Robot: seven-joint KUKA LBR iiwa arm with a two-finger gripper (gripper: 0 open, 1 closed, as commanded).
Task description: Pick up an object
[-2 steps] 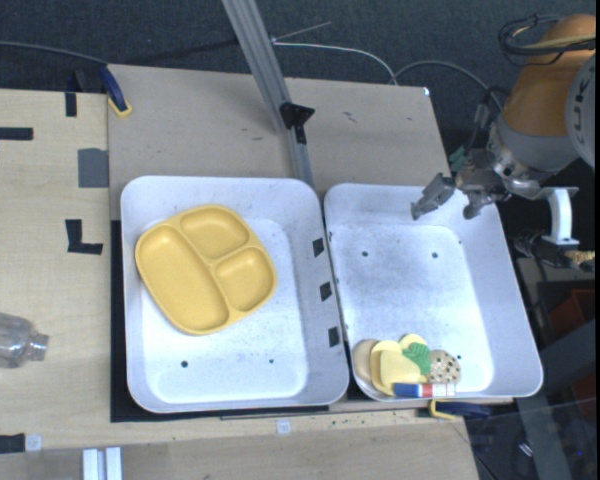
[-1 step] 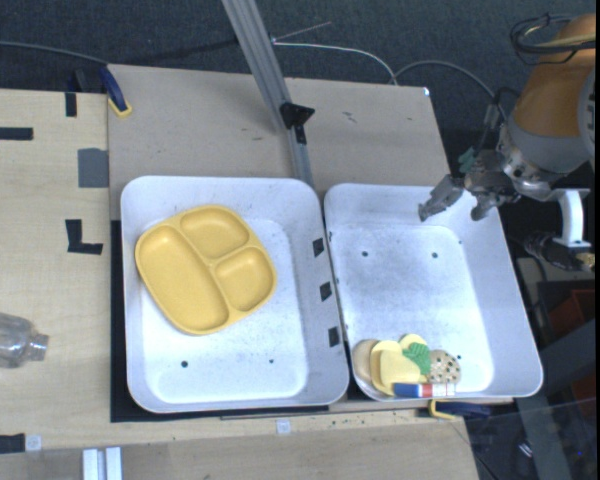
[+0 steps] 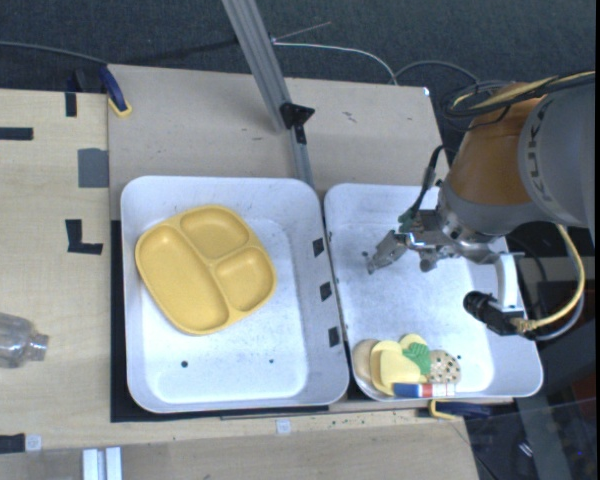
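Toy cluster (image 3: 412, 365) — long axis left-right

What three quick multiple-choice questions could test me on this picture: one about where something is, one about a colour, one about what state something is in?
1. Where does the divided plate lie?
A. left bin
B. right bin
C. on the bench

2. What colour is that plate?
A. red
B. yellow
C. blue

3. How do the small items lie?
A. piled in the right bin's near corner
B. spread across the left bin
C. lifted by the gripper

Answers: 1 A, it rests in the left bin. 2 B, it is plainly yellow. 3 A, they cluster low in the right bin, apart from the gripper.
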